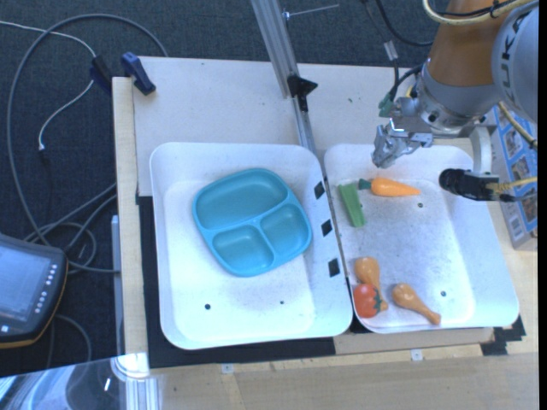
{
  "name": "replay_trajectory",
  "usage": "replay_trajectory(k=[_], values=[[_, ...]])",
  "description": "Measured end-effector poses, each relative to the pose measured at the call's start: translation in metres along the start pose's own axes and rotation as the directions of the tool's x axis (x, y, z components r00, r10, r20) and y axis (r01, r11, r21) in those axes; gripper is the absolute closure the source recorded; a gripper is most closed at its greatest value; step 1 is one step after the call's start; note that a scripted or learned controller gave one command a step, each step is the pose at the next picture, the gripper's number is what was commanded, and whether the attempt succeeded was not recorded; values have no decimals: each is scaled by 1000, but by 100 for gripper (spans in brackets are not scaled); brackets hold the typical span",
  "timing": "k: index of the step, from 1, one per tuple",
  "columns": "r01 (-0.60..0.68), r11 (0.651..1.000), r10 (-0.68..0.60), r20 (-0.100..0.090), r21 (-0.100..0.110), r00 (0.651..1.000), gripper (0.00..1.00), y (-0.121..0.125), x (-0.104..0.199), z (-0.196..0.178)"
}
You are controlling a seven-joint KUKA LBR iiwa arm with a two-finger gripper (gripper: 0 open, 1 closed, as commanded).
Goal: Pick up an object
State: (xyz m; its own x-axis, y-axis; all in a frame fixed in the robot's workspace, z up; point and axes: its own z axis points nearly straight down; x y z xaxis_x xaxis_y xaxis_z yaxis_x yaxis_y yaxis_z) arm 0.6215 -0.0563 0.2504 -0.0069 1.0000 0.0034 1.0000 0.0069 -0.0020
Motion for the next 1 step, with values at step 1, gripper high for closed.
replay_trajectory(k=[1], values=[[0, 1000, 0, 0, 3, 1000, 100, -14, 53, 16]])
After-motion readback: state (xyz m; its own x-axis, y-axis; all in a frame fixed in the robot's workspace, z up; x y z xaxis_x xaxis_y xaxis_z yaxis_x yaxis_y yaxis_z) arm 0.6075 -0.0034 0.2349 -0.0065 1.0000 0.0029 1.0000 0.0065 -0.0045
